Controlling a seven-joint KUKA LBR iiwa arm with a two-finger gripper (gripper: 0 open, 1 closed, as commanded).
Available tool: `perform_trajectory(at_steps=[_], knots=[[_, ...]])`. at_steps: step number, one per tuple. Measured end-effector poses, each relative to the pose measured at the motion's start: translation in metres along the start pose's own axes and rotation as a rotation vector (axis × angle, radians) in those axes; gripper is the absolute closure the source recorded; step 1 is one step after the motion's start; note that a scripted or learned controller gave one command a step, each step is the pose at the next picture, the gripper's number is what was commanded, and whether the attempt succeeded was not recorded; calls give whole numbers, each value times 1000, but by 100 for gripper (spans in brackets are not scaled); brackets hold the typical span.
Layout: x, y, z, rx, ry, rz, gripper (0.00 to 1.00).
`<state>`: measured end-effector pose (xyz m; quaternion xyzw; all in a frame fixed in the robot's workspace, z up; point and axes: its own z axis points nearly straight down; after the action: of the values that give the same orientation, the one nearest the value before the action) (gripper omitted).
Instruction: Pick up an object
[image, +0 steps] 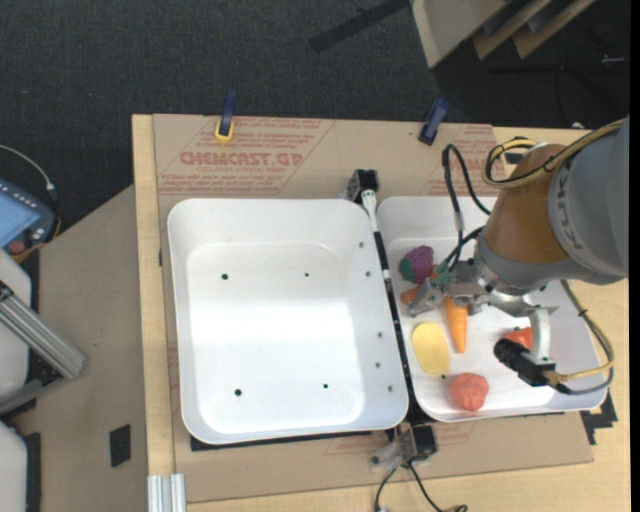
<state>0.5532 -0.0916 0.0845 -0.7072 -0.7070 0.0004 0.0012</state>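
Note:
My gripper (447, 292) is low over the middle of the right bin (570, 395), under the grey wrist with its orange band. An orange carrot (458, 327) lies pointing toward the front, its upper end right at the gripper. A purple fruit (417, 263) sits just left of and behind the gripper. A yellow fruit (431, 347) lies left of the carrot. A red fruit (468, 391) rests by the front wall. A small orange piece (409, 296) lies at the bin's left wall.
The left bin (200, 300) stands alongside, parted from the right one by a dark divider (385, 290). A red-orange thing (520, 337) shows partly right of the carrot. The arm covers the right bin's back right part.

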Motion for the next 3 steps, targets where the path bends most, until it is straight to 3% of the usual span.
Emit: perform_trajectory(at_steps=[2, 3], knots=[[0, 0, 0, 0, 0, 0, 0], [0, 0, -10, -2, -1, 0, 100]])
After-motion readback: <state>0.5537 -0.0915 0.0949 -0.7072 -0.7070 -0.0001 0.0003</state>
